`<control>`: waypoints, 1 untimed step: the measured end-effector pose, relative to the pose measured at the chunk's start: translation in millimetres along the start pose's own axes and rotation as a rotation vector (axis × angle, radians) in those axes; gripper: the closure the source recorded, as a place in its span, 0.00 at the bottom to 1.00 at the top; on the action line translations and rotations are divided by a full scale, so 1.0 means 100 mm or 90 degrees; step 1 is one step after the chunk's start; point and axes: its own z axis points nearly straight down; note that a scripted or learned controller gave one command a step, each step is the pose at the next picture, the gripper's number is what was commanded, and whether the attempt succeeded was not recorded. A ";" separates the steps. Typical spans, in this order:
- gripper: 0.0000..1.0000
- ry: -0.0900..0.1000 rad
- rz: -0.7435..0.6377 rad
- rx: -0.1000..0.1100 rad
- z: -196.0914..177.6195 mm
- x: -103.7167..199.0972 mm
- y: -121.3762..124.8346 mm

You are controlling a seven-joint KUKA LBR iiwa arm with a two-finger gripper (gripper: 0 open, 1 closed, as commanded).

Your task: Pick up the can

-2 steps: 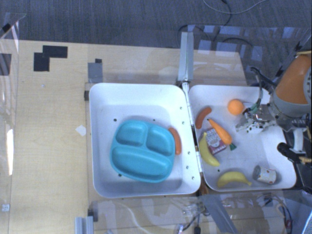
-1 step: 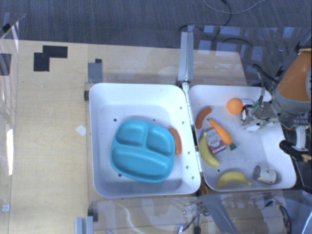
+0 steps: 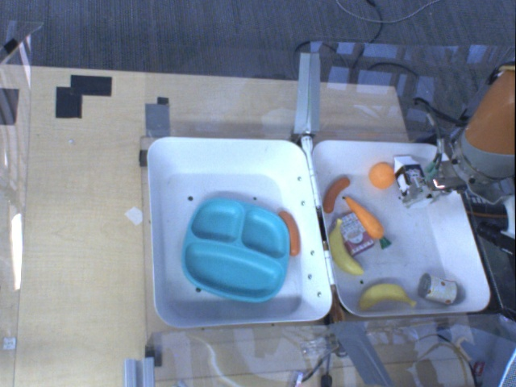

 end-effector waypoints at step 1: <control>1.00 0.000 0.112 0.001 -0.59 -0.01 -0.37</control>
